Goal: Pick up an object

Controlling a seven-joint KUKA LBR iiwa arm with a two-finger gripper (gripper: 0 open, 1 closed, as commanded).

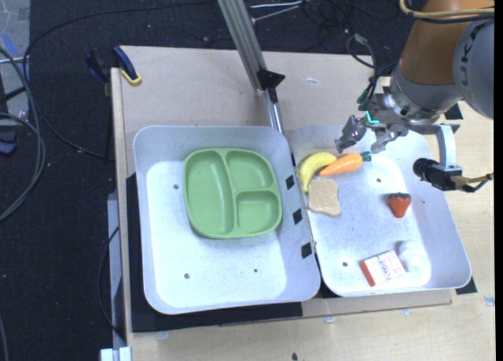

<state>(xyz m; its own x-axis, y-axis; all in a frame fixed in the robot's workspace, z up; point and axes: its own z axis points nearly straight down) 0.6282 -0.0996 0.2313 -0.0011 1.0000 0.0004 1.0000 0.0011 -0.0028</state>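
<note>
One arm [448, 37] slants down, its open, empty end effector [360, 142] just above the carrot [343, 165].

**A robotics lab bench, set up for testing**

Everything here is pointing to a research lab rather than a home or shop. A grey industrial arm [452, 37] with an orange band is reaching in over a plain wooden bench [196, 88] that is carrying two shallow white bins [228, 281] side by side. Black cables [47, 139] are trailing loose across a dark speckled floor, and a bare aluminium strut [240, 21] is slanting down to the bench. The bins are holding toy food [330, 178] and a green divided plate [233, 193], stand-ins for real things.
</note>
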